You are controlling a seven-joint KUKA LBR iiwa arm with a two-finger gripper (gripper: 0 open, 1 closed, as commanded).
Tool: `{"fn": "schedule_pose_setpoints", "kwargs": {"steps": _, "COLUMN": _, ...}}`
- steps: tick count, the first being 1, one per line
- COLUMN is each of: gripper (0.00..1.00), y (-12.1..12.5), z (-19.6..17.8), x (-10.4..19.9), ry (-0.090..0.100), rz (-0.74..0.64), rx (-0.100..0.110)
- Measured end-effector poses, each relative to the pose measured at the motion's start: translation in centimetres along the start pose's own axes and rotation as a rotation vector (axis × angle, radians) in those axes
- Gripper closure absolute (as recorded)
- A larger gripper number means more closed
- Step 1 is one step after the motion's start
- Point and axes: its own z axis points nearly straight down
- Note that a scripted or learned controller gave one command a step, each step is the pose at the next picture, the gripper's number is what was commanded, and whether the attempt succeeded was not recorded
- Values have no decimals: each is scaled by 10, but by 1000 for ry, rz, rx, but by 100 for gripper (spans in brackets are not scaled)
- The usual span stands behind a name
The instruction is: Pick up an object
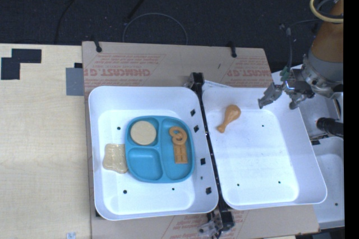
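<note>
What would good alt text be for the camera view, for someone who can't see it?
The arm's end effector hovers at the right bin's upper right edge, holding nothing. A tan drumstick toy lies in that bin; the left bin holds a blue divided plate.

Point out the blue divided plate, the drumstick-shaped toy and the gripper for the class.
blue divided plate (150, 168), camera view, bare lower-left compartment.
drumstick-shaped toy (230, 115), camera view, its rounded thick end.
gripper (280, 97), camera view, midway between fingertips.

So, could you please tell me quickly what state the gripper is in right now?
Gripper: jaws open, holding nothing, above the right bin's upper right corner, apart from the wooden drumstick.
</note>
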Motion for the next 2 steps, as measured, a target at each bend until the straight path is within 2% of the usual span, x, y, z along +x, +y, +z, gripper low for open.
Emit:
{"fn": "schedule_pose_setpoints", "kwargs": {"steps": 1, "gripper": 0, "y": -11, "z": 56, "x": 3, "ry": 2, "rz": 0, "rx": 7}}
{"fn": "schedule_pose_setpoints", "kwargs": {"steps": 2, "gripper": 0, "y": -13, "z": 100, "x": 6, "ry": 2, "rz": 1, "rx": 6}}
